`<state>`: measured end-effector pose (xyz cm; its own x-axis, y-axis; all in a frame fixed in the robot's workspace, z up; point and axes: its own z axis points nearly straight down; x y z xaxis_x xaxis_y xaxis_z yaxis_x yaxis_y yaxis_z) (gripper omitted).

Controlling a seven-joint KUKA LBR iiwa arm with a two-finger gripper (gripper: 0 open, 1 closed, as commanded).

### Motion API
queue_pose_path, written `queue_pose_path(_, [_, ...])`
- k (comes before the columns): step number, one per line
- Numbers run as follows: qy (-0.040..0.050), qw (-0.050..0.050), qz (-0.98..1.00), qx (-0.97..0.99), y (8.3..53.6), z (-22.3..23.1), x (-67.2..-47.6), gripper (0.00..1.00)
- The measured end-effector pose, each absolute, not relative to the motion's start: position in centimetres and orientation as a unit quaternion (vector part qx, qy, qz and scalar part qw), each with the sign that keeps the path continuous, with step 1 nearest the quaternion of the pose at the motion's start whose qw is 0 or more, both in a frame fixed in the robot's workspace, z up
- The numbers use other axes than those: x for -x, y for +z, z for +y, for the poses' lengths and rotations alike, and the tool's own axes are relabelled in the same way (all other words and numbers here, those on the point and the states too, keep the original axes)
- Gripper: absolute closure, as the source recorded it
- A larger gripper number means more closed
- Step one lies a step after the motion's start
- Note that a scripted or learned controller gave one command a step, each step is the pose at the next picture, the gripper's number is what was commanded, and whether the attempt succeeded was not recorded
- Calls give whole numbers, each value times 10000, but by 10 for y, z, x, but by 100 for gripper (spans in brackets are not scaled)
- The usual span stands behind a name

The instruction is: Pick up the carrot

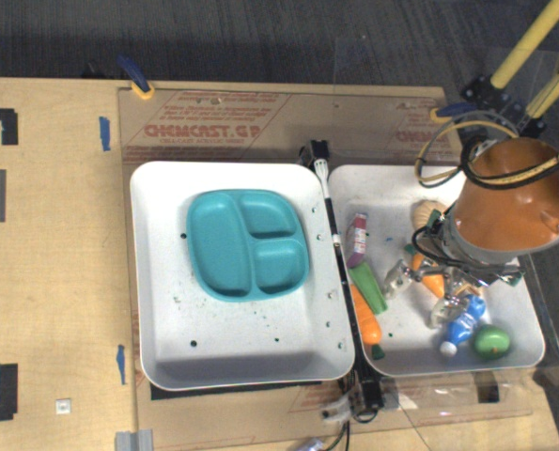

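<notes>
The arm's orange band (pixel 509 195) hides the claw's (pixel 439 285) upper part, and a small orange thing (pixel 433 284) beneath the claw is half covered.

It looked like a robotics lab: a pale plywood bench (pixel 44 280) marked with black tape squares (pixel 5 125), blue tape tabs (pixel 104 132), two shallow white plastic bins (pixel 157 346), and dark carpet (pixel 260 26) beyond.
</notes>
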<state>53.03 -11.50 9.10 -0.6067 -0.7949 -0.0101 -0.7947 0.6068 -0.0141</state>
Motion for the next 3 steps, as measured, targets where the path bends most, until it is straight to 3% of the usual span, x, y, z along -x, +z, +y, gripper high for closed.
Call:
queue_pose_path(1, [-49, 148, 8957, 4445, 104, -111, -535, 100])
queue_pose_path(2, [-15, 70, 8728, 4879, 189, -62, -556, 100])
queue_pose_path(3, [0, 42, 8734, 4870, 186, -63, -555, 0])
